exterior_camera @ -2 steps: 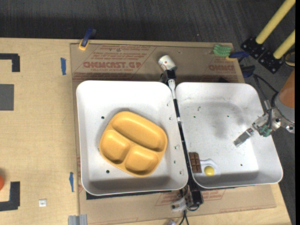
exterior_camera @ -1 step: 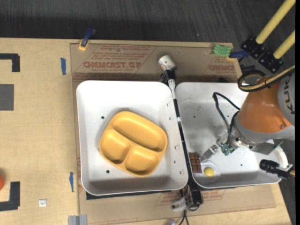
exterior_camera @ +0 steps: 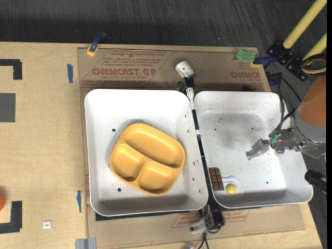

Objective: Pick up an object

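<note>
- The grey metal two-finger tool [exterior_camera: 258, 149] hangs over the right white bin [exterior_camera: 270, 104], reaching in from its right side; whether it is released or clenched cannot be told, and nothing shows in its grip.
- A small yellow ball-like object [exterior_camera: 231, 189] lies near that bin's front left corner, just beside a dark brown rectangular block [exterior_camera: 215, 178] whose long axis runs front to back.
- A large yellow plastic divided tray [exterior_camera: 148, 157], rounded, glossy, with three compartments, lies in the left white bin [exterior_camera: 101, 108], its long axis slanting from upper left to lower right.
- Both bins rest on the tan cardboard surface [exterior_camera: 41, 139].
</note>
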Controlling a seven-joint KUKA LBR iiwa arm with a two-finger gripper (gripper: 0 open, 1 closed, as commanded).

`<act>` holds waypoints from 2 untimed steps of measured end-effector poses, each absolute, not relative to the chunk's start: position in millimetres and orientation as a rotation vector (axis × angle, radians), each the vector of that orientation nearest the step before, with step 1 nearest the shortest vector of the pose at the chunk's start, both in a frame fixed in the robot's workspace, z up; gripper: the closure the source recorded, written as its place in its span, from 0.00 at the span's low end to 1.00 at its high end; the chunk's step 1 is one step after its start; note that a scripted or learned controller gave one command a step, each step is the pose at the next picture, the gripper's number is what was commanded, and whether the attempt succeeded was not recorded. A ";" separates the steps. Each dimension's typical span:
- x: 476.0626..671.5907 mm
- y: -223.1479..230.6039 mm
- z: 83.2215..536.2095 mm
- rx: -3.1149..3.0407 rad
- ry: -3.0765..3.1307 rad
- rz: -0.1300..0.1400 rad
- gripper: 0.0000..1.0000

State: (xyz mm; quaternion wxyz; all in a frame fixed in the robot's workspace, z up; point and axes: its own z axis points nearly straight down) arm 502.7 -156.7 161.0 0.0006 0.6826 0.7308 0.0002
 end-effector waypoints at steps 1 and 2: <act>562.5 -204.4 99.7 1.934 2.455 0.015 0.00; 611.3 -188.9 87.2 1.720 2.624 0.002 0.00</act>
